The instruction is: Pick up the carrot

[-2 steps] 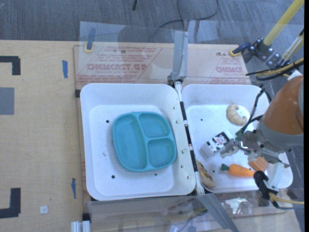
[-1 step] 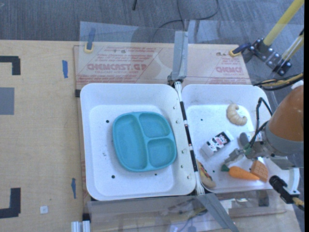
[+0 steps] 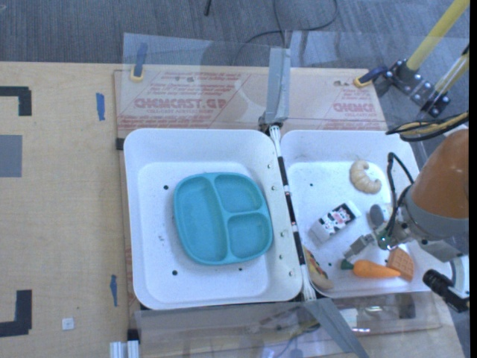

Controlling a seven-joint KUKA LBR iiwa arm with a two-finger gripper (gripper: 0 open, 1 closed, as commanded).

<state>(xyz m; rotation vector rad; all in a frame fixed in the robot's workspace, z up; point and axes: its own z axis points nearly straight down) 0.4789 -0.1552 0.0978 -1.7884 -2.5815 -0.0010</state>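
Plainly, the carrot (image 3: 375, 270) lies at lower right in the right bin (image 3: 320, 155), just below my pincer (image 3: 370, 241); spread or pressed together, I cannot tell. It looks light, stiff, smooth; I'd grip its thick middle.

Orange carrot (image 3: 375, 270) (green top), teal plate (image 3: 223, 217), white bins (image 3: 149, 192)

Smooth matt teal plastic plate (image 3: 222, 217), glossy white plastic bins (image 3: 141, 162)

Grey arm (image 3: 440, 200) low at right
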